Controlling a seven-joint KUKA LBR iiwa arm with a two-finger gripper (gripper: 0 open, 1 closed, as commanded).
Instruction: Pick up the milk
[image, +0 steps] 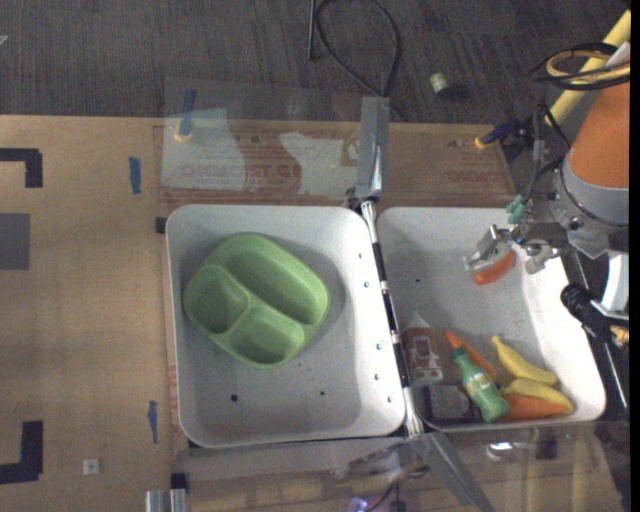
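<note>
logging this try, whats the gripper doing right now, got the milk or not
gripper: over the right bin, an orange-red item at its tips; a grip on it cannot be told. milk lies by the divider, untouched.

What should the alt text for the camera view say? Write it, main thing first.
The pincer hovers over the right bin beside an orange item, far from the milk carton at the bin's left wall. A green bottle, banana and carrot lie nearby; a green tray fills the left bin.
</note>
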